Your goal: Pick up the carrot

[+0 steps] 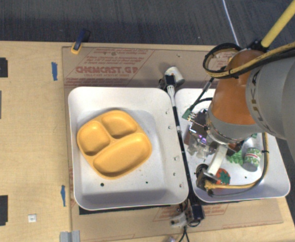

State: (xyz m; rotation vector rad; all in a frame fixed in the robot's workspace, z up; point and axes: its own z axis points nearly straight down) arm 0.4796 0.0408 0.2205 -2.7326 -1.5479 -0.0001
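Note:
My gripper [198,138] is low over the left part of the right bin [276,183], and the grey wrist with its orange band covers most of it. A small orange-red piece with a green end [222,176] lies near the bin's front, just right of the gripper's bracket. It may be the carrot, but I cannot tell for sure. A green leafy piece [235,158] shows at the wrist's lower edge. Whatever lies under the arm is hidden.
A yellow divided plate [114,143] lies in the left bin [82,102]. A small can-like object with a green label [252,158] sits in the right bin, to the right of the gripper. A raised wall separates the two bins.

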